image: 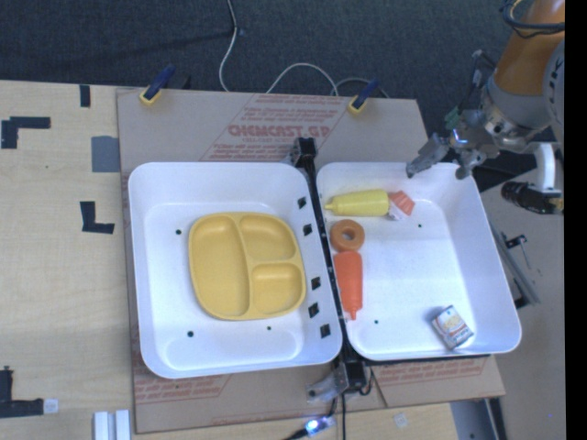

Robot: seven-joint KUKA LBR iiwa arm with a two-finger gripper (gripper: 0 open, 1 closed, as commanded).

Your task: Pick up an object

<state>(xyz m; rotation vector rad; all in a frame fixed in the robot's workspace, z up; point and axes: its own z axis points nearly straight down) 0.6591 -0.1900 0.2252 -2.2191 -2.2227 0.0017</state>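
One claw (440, 159), fingers blurred, above bin (477, 209) rim.

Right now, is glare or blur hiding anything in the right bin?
Camera view: the right bin is bright white but not blown out; the carrot, orange ring and small box read sharply. The gripper at the far rim looks slightly soft.

- One fixed camera sits above the worktop (55, 246), looking down at a slant.
- It stands far enough back to take in both white bins (156, 273) and the arm (532, 53) at right.
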